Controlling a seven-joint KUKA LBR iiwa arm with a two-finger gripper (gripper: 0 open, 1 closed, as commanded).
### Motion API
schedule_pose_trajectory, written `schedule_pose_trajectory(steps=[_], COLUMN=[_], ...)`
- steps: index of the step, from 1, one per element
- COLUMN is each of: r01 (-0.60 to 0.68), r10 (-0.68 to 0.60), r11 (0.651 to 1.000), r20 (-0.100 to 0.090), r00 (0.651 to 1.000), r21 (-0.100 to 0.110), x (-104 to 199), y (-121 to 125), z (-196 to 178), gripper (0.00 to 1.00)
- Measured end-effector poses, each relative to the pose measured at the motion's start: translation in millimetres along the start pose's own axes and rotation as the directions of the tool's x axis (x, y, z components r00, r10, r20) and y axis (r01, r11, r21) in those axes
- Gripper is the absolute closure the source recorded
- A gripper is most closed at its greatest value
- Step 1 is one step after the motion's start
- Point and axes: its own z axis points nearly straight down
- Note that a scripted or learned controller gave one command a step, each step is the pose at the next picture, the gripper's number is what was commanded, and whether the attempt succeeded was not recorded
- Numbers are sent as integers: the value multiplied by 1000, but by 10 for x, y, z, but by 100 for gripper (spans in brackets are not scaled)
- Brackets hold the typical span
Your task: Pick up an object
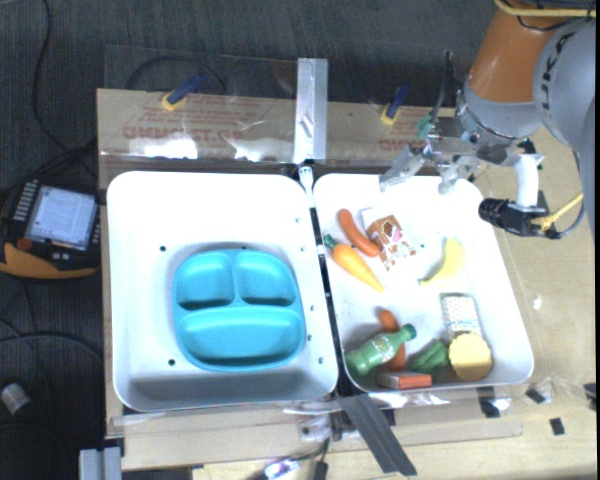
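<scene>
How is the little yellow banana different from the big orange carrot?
The small curved yellow banana is yellow, while the long tapered orange carrot is orange with a green tip. The banana bends; the carrot runs straight to a point. The banana lies near the right side of the right white bin; the carrot lies near the left. Both are toy food, lying flat in the same bin.

Two bins sit side by side on the bench. The left bin holds a divided tray near its middle. In the right bin, a carrot lies by the left wall, a small carton just right of it, a banana further right. A bottle and a block lie along the near edge.
</scene>
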Motion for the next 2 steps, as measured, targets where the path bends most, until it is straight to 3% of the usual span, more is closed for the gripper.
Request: schedule_pose_trajectory(steps=[1,2], r01=[19,52], r10=[-19,-52], r11=[1000,999], r20=[1,5], r00=[1000,999], r21=[1,-13], x=[-116,49], y=[-606,-900], z=[867,1530], gripper=[0,0])
